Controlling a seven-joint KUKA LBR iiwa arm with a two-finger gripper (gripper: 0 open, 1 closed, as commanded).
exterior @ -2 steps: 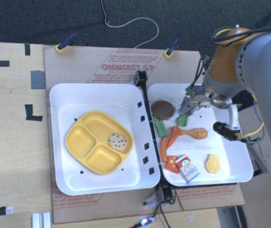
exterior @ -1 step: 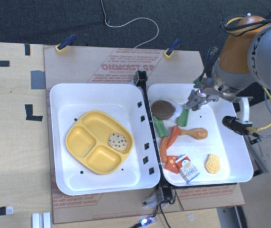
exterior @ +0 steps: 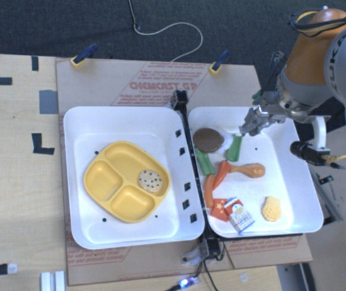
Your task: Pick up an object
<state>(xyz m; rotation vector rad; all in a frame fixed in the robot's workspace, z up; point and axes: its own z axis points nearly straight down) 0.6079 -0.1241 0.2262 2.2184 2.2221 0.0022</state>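
Wooden worktop (exterior: 15,162) with two white bins: the claw (exterior: 253,125), its opening indiscernible, hovers at the right bin's (exterior: 294,223) far edge and should descend squarely over the green piece (exterior: 234,148) beside it.

we see a grey arm (exterior: 343,47) with a broad orange band (exterior: 309,53) wrapping its rounded upper segment. black cables (exterior: 306,18) loop over the top of that band. below it sits a grey metal wrist (exterior: 285,99) with small dark fittings, narrowing to a grey gripper (exterior: 250,126). a white bracket with a black cylindrical piece (exterior: 309,151) juts out beside the wrist.
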